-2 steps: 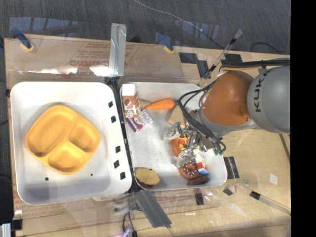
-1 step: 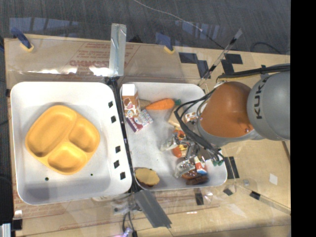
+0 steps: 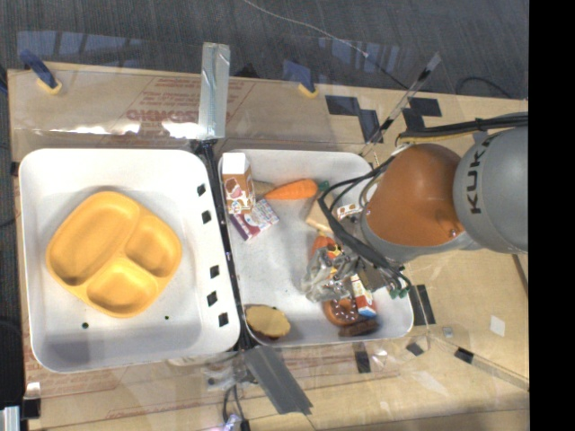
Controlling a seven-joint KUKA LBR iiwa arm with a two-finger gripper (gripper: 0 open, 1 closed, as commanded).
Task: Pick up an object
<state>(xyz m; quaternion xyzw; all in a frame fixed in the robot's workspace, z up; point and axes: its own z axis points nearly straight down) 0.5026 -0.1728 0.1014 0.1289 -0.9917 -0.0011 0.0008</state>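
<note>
My gripper (image 3: 331, 277) reaches down into the right bin (image 3: 278, 268), over a cluster of small objects near the bin's right side. Under and just below it lies a brown, red and white object (image 3: 352, 312). An orange carrot (image 3: 292, 189) lies at the top of the bin. A small carton (image 3: 237, 187) and a purple packet (image 3: 258, 218) rest against the left wall. A round brown cookie-like item (image 3: 267, 322) sits at the bin's bottom edge. The arm's orange band (image 3: 413, 200) hides part of the bin's right side.
The left bin (image 3: 54, 330) holds a yellow sectioned plate (image 3: 112, 251). A black divider (image 3: 220, 241) runs between the bins. Cables (image 3: 359, 196) loop around the wrist. Tape strips mark the bench around the bins.
</note>
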